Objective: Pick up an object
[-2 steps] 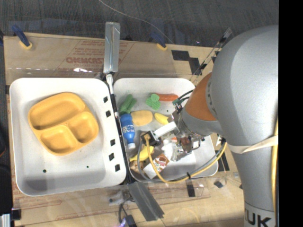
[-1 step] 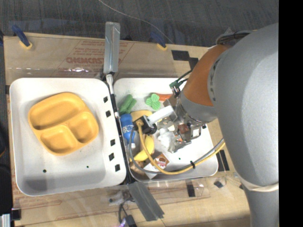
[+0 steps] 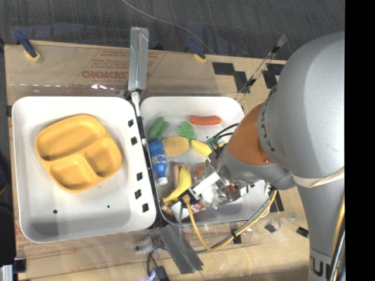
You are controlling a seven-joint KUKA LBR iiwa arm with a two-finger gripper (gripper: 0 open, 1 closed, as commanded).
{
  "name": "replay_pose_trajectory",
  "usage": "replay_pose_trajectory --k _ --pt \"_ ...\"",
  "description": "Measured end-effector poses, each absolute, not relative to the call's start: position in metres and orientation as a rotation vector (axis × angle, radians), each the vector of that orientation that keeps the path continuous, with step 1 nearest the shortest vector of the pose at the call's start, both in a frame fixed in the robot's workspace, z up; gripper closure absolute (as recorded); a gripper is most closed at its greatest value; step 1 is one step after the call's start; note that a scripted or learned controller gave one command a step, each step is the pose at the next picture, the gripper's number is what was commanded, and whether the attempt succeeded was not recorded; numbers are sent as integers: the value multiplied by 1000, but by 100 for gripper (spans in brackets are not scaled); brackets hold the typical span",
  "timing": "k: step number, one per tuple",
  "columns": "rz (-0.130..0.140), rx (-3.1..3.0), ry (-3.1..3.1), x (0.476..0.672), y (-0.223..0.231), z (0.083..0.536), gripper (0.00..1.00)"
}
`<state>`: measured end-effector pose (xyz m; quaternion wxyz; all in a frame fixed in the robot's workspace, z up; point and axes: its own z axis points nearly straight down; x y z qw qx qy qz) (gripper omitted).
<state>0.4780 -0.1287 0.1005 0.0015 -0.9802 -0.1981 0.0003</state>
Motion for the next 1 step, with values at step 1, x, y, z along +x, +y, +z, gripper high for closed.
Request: replay_pose_trajectory --k 1 --pt "7 -3111 -416 495 -117 107 100"
